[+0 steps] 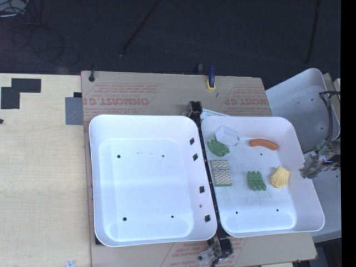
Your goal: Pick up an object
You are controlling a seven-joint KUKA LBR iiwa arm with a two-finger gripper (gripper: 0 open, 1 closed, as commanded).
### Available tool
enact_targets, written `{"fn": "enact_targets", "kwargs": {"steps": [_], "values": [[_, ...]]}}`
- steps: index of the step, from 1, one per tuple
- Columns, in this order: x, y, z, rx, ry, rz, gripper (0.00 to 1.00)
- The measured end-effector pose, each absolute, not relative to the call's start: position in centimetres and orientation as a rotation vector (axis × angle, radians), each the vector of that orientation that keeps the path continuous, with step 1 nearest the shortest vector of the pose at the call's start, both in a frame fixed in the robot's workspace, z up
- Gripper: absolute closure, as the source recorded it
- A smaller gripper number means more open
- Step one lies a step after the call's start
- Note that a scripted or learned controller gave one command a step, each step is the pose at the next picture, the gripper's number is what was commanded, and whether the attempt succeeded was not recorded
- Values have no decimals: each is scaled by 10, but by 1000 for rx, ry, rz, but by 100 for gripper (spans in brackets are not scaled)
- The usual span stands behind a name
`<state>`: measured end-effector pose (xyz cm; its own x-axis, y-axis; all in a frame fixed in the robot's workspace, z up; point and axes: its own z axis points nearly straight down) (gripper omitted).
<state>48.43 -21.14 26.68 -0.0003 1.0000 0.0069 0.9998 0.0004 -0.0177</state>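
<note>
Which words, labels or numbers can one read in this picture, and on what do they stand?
Red print on the brown board behind the bins: mirrored and blurred, not surely readable.
Red print on the same board's front edge: too blurred to read.
Objects in the right bin: no text visible.

The pale wooden bench carries a brown cardboard sheet with red print. On that sheet two shallow white bins rest side by side, touching: the left bin and, just right of it, the right bin. Black clips join them.
</note>
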Motion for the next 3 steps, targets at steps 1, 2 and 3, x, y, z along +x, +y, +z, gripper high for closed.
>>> {"fn": "enact_targets", "kwargs": {"steps": [1, 2, 3], "values": [[479, -115, 278, -2208, -2227, 0, 100], [477, -74, 426, -2220, -2237, -16, 100], [481, -72, 320, -2214, -2215, 13, 100]]}}
